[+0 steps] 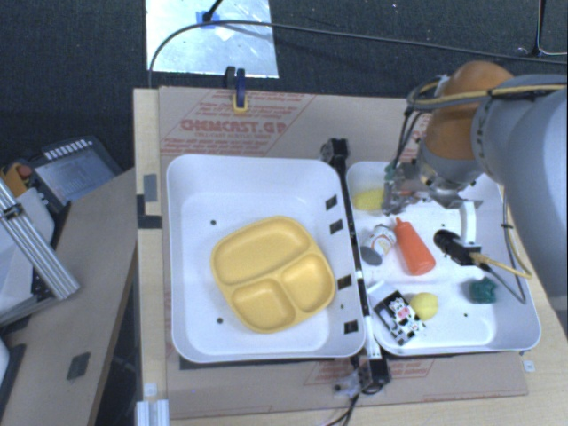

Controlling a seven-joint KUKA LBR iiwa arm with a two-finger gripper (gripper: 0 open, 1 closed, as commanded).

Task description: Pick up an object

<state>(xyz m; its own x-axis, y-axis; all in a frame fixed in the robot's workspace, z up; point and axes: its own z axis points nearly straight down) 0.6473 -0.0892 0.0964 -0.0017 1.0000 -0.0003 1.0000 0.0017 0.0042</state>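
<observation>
Here, nearest you, a black-and-white box point(399, 316) is lying in the near left corner of the right bin point(461, 325), and a small yellow ball point(426, 305) is sitting just beside it toward the view's right. A little farther back, a dark green lump point(482, 289) is resting on that bin's right side, well apart from the rest. In the left bin point(191, 238), you are seeing a yellow divided tray point(266, 273) lying flat across the middle, at an angle to the walls. Going deeper into the right bin, an orange bottle point(414, 248) is lying on its side, and a small white and brown round thing point(382, 237) is sitting just beside it, near the wall between the two bins. Beyond them a pale yellow lump point(366, 200) is lying in the far left corner. The pincer point(393, 198) is hanging right beside that lump, over the far end of the bin, and you cannot tell from here whether it is released or clenched. The grey arm point(524, 131) is reaching in behind it. Both bins are sitting on a cardboard sheet point(266, 122) spread over the counter point(146, 273).
</observation>
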